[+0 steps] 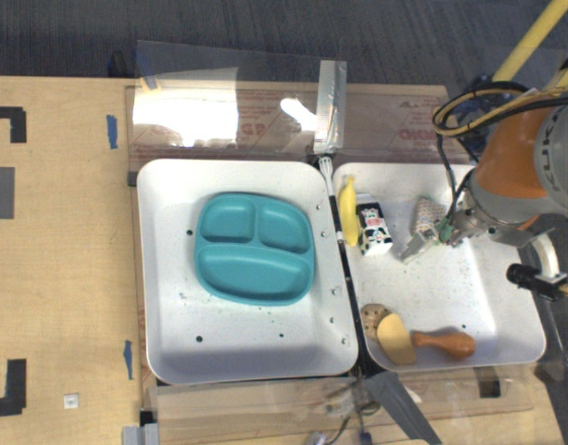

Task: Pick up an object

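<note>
Left bin (163, 341): teal divided plate (256, 248), rigid, smooth, awkward to pinch except at the rim. Right bin (515, 327), just right of the plate: banana (347, 213) at the divider, soft, take mid-length; small cow-patterned box (373, 229), light and stiff. Wooden scoop (418, 341) further forward, hard; grip the handle. Gripper (421, 239) low, right of the box, by a crumpled grey item (426, 215); opening and hold cannot be judged.

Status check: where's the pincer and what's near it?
Pincer low in right bin, nothing seen held. Cow-print box and banana just left. Wooden brush at front.
</note>
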{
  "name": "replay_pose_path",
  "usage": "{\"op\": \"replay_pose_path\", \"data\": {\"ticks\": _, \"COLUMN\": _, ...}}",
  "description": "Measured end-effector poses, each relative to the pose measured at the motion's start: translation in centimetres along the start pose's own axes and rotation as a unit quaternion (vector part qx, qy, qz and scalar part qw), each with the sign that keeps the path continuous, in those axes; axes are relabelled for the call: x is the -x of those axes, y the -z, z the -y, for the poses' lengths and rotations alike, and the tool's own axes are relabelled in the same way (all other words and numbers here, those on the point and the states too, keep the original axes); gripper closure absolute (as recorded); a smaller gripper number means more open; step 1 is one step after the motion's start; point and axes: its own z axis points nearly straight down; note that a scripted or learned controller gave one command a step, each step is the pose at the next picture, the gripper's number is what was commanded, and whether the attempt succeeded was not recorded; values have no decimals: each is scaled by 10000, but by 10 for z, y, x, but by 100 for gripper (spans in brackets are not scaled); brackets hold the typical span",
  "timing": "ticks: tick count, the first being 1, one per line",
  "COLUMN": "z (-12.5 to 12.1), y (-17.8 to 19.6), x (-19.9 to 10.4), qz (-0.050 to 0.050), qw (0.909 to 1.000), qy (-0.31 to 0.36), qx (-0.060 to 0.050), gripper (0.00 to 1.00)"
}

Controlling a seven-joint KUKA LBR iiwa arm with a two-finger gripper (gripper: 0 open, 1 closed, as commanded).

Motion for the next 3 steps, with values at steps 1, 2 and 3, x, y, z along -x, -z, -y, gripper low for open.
{"op": "replay_pose_path", "data": {"ticks": 1, "z": -66, "y": -1, "x": -19, "qz": 1, "qw": 9935, "qy": 1136, "qx": 6, "gripper": 0}}
{"op": "replay_pose_path", "data": {"ticks": 2, "z": -68, "y": 12, "x": -19, "qz": 29, "qw": 9934, "qy": 1145, "qx": 30, "gripper": 100}}
{"op": "replay_pose_path", "data": {"ticks": 3, "z": -90, "y": 101, "x": -69, "qz": -1, "qw": 9998, "qy": 178, "qx": 20, "gripper": 100}}
